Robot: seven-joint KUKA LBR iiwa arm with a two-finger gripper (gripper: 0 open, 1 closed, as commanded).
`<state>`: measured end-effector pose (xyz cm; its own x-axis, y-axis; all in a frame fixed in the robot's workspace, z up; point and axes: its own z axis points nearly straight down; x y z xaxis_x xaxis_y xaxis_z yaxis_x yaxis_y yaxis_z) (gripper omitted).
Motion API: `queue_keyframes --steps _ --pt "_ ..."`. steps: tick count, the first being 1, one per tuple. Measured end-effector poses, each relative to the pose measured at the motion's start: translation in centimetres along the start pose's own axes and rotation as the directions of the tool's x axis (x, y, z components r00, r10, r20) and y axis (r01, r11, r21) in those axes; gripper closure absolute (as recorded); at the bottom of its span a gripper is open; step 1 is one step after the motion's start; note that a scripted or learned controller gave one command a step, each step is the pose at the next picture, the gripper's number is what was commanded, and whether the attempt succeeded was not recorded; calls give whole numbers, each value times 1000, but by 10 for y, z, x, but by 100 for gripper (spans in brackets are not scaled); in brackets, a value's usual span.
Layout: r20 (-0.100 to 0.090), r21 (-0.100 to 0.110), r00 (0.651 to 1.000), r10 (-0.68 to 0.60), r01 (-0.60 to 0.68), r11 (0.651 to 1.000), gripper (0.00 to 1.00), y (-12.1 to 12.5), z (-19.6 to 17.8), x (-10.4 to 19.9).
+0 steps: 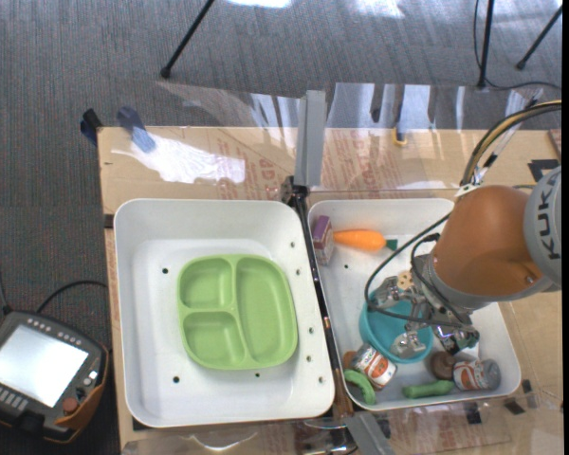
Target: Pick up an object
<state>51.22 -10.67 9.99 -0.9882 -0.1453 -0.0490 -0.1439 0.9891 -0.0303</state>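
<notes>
Desk [218,154]: one, cardboard-topped, carrying two white bins side by side. Left bin [142,245]: one green divided tray [237,311], three compartments, nothing in them; long axis runs roughly near to far. Right bin [493,330]: holds all the loose goods. Counted left to right: one small purple box [321,235] at the far left corner; one carrot [360,240] beside it, long axis left to right, leaf end pointing right; one curved green piece [358,385] at the near left; one labelled can [375,366] just beside it; one teal dish [394,335] at centre; one green pod-like piece [427,389] along the near wall; one small brown round item [443,364]; one second can [474,375] lying on its side near the right corner. Arm: one, reaching in from the right. Pincer [419,322]: down over the teal dish, which lies directly beneath it; whether it is wide, narrow or holding anything cannot be told, the wrist covering it. Judged nearest candidates: teal dish, then the brown item just nearer.
</notes>
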Motion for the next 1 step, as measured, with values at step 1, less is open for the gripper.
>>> queue_keyframes --steps 1 --pt "-32 -19 999 36 -37 999 0 -26 10 -1"
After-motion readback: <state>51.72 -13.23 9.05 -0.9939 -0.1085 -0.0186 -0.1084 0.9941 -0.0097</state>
